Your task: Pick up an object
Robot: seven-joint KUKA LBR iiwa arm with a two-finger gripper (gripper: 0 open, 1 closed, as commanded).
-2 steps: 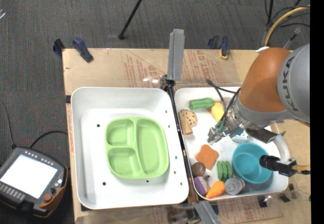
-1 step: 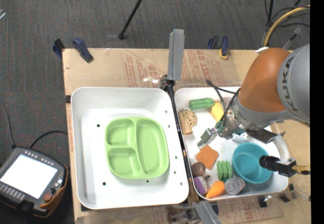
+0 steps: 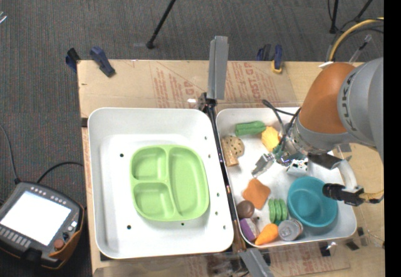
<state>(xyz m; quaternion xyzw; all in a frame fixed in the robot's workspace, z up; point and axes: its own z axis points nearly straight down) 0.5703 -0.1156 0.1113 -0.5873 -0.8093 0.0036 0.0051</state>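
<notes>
The right bin [image 3: 229,175] holds several toy foods. A green pickle [image 3: 250,127] and a yellow piece [image 3: 270,138] lie at the back, with a speckled cracker [image 3: 232,148] at the left wall. An orange wedge [image 3: 256,193], a brown ball [image 3: 245,209], a purple piece [image 3: 249,229], a carrot [image 3: 267,234], a green ridged piece [image 3: 278,210], a tin can [image 3: 290,230] and a teal bowl [image 3: 311,202] fill the front. My gripper [image 3: 279,163] hangs low over the bin's middle, between the yellow piece and the bowl. It looks open, with nothing between its fingers.
The left bin [image 3: 100,144] holds a green divided plate [image 3: 169,182]. A grey post [image 3: 218,72] stands behind the joint of the two bins. The arm's orange band [image 3: 326,103] hangs over the right bin's back right corner. A tablet [image 3: 34,219] lies on the floor at the left.
</notes>
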